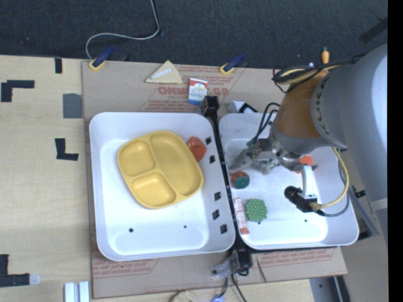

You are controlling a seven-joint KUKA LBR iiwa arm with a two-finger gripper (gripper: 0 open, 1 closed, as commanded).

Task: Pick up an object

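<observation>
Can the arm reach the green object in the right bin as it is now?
Probably yes: the green object lies uncovered on the right bin floor, close below the end effector, with nothing on top.

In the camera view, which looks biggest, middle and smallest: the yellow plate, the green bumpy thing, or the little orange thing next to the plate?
1. Yellow divided plate, by far the biggest.
2. Green bumpy thing.
3. Orange thing, but the plate partly hides it, so second and third are unsure.
</observation>
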